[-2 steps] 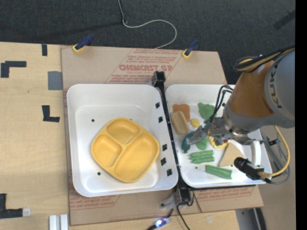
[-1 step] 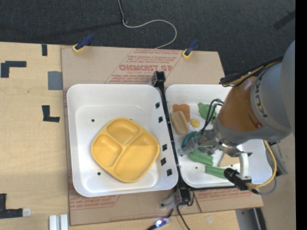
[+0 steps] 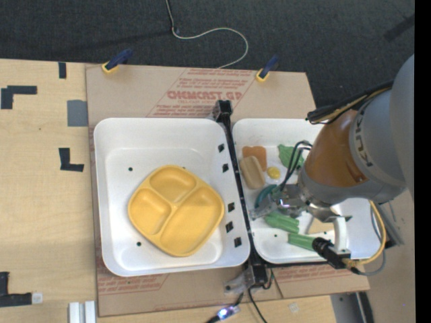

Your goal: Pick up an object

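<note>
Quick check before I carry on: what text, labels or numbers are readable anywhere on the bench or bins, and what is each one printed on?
"CHEMCAST GP" (my best reading, seen upside down): red print on the cardboard sheet beyond the two bins.
Smaller red lines around that print on the cardboard: too blurred to read.
Yellow divided plate, left bin, right bin: no text visible.

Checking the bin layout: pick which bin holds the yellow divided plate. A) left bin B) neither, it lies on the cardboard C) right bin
A: the yellow divided plate lies flat inside the left bin, while the arm reaches into the right bin.
</note>
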Tool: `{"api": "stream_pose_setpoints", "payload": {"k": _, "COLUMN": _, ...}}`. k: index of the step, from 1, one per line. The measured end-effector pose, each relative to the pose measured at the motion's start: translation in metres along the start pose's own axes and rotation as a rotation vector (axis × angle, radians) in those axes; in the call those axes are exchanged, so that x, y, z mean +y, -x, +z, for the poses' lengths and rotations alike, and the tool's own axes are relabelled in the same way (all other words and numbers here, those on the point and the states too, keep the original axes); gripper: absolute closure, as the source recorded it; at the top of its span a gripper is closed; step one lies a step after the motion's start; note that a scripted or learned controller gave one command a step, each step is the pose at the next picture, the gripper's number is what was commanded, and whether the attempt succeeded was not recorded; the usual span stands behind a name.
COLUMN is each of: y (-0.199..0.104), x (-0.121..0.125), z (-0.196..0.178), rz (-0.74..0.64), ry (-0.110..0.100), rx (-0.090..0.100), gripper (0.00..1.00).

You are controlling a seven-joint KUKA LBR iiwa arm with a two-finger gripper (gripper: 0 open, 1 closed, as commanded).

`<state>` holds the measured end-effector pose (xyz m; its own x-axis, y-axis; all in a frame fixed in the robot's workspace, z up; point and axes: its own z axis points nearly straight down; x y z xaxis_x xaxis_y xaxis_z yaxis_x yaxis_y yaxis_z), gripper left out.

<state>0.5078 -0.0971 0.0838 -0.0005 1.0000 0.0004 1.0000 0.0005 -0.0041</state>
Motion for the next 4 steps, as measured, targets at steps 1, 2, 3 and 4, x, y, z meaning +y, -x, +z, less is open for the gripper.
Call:
{"api": "stream_pose_setpoints", "payload": {"k": 1, "y": 0.0, "x": 0.0, "z": -0.01, "rz": 0.001, "ry": -0.001, "rx": -0.001, "gripper": 1.0}}
{"api": "stream_pose_setpoints", "payload": {"k": 2, "y": -0.002, "x": 0.007, "z": -0.053, "rz": -0.001, "ry": 0.004, "rx": 0.0, "gripper": 1.0}}
{"api": "stream_pose_setpoints", "payload": {"k": 3, "y": 0.003, "x": 0.004, "z": -0.096, "rz": 0.0, "ry": 0.004, "rx": 0.0, "gripper": 1.0}}
{"api": "stream_pose_setpoints", "payload": {"k": 4, "y": 0.002, "x": 0.004, "z": -0.142, "rz": -0.001, "ry": 0.005, "rx": -0.001, "gripper": 1.0}}
